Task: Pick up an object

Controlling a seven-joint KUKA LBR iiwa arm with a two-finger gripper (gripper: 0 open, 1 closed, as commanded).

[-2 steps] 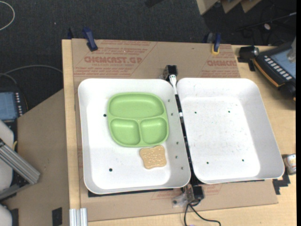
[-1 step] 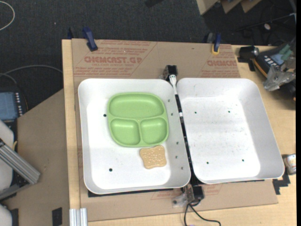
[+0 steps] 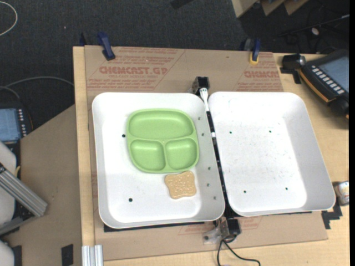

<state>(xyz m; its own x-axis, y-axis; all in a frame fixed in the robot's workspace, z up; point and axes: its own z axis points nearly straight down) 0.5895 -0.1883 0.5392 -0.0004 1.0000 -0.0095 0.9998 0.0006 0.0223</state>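
Lying in the left white bin [image 3: 111, 193], a green plate [image 3: 162, 139] with three compartments sits toward the far middle. A tan, toast-like piece [image 3: 181, 185] rests flat just beside the plate's near edge, close to the bin's right wall. The right white bin [image 3: 266, 154] adjoins it on the bench [image 3: 138, 65]. How the pincer stands cannot be told.

Dark carpet [image 3: 111, 10] — brown bench board [image 3: 166, 65], clamped.
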